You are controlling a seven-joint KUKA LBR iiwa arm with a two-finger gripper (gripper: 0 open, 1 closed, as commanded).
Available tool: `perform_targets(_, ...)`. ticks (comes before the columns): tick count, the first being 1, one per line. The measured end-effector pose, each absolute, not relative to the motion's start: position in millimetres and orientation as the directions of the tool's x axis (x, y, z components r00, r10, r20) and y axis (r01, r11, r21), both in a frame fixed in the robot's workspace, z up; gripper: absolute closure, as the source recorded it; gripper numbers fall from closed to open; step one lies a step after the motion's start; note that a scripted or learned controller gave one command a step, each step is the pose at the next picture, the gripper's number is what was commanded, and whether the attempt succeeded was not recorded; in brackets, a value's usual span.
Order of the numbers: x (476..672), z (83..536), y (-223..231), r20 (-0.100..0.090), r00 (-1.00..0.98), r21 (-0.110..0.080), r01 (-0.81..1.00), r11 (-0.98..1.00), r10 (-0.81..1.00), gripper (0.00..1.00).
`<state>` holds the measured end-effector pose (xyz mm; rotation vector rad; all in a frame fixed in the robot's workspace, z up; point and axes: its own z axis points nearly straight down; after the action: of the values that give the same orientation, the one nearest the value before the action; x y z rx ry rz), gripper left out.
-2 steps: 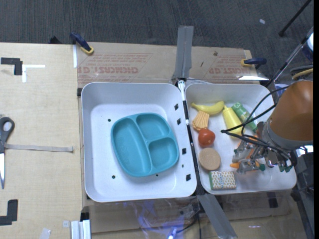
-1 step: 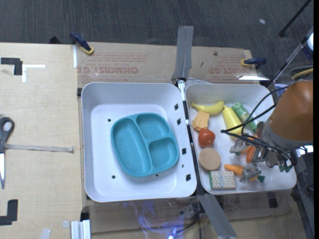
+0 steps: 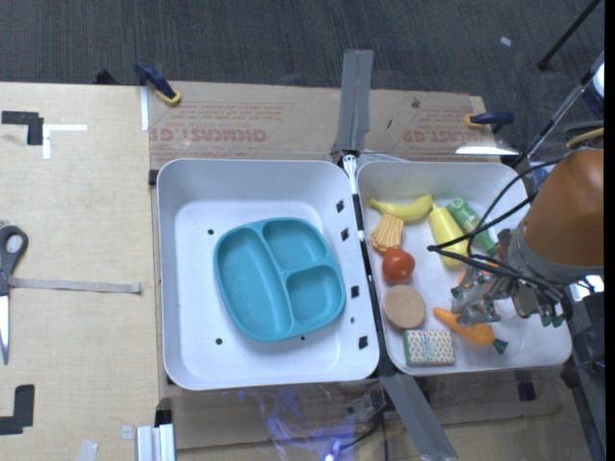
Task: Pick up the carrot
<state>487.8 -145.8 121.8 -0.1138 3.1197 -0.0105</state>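
I am seeing the tool hanging low in the right bin, right above the carrot lying near the front wall beside the cracker, though I cannot tell its finger state.

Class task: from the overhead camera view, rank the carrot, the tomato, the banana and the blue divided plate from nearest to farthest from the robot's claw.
Measured from the claw:
1. Carrot, right bin, just below the claw.
2. Tomato, right bin, towards the divider.
3. Banana, right bin's far end.
4. Blue divided plate, in the left bin.
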Motion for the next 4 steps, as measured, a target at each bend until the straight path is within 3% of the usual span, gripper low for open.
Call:
perform_targets(1,487.9,121.8,-145.4,-0.020,-0.997,-0.007,-0.073,0.997,-0.073,0.00)
perform_targets(2,490.9,131.8,-145.2,-0.026,-0.997,-0.010,-0.076,0.997,-0.076,1.00)
perform_targets(3,491.0,131.8,-144.7,-0.026,-0.997,-0.009,-0.076,0.997,-0.077,0.00)
perform_targets(4,491.7,96.4,-136.4,-0.012,-0.999,-0.003,-0.034,0.999,-0.034,0.00)
